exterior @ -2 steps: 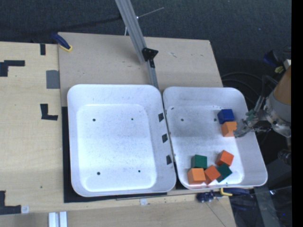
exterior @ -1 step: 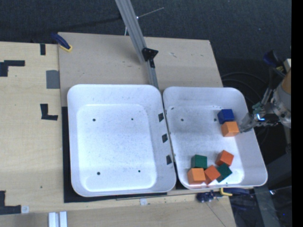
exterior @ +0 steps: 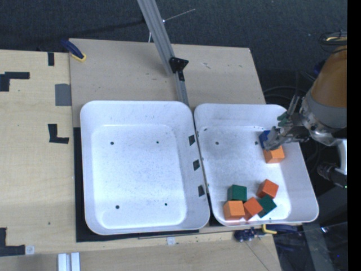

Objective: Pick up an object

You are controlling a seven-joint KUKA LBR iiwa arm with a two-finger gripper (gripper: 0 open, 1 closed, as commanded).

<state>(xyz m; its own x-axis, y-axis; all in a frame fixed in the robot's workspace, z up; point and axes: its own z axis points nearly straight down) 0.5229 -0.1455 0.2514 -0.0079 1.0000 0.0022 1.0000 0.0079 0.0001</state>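
Several small blocks lie in the right bin (exterior: 299,205) on the counter (exterior: 34,168): an orange block (exterior: 274,154) sits alone near the far right wall, and a cluster of orange and green blocks (exterior: 251,201) crowds the near corner. They look light, rigid and flat-sided, probably best pinched across two opposite faces; the lone orange one seems easiest. From the overhead camera, the hand (exterior: 274,138) hangs just above that block, touching or nearly so. Whether it is open or closed I cannot tell, since blur and a blue patch beside it muddle its shape.

Slanted metal pole (exterior: 159,30) over bench (exterior: 130,66)
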